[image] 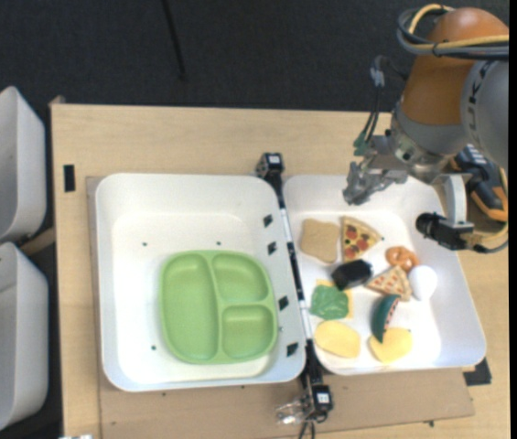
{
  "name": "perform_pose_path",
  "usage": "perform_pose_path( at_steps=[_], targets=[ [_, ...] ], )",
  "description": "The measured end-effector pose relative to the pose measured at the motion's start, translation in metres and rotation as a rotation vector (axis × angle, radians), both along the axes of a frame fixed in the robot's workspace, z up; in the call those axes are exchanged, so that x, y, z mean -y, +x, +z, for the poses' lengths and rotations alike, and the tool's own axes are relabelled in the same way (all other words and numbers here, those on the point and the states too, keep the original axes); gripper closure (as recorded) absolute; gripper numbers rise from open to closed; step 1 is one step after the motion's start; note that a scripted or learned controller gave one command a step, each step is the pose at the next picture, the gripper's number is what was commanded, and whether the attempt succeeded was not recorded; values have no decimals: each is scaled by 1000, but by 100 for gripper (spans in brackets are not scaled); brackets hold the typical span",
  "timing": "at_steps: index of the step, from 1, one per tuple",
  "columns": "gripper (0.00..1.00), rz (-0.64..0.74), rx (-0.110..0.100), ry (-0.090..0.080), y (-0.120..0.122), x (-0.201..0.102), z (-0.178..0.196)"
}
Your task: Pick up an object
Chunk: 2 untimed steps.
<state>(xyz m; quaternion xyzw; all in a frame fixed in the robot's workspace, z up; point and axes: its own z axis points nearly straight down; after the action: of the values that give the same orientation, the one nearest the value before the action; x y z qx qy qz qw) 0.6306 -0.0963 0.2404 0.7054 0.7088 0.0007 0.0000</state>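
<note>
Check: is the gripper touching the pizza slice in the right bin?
Apart. The camera view shows bare white bin floor between the gripper and the pizza slice.

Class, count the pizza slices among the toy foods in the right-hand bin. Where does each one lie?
2. One pizza slice lies near the bin's middle, beside the tan bread piece. The other pizza slice lies lower right, against the white egg. The crowded pile could hide more.
</note>
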Motion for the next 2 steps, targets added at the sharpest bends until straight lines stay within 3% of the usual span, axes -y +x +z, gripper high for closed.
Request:
perform_pose_path(
  at_steps=[2],
  targets=[
    [100,-1,-3,-1,-45,-75,0]
  ],
)
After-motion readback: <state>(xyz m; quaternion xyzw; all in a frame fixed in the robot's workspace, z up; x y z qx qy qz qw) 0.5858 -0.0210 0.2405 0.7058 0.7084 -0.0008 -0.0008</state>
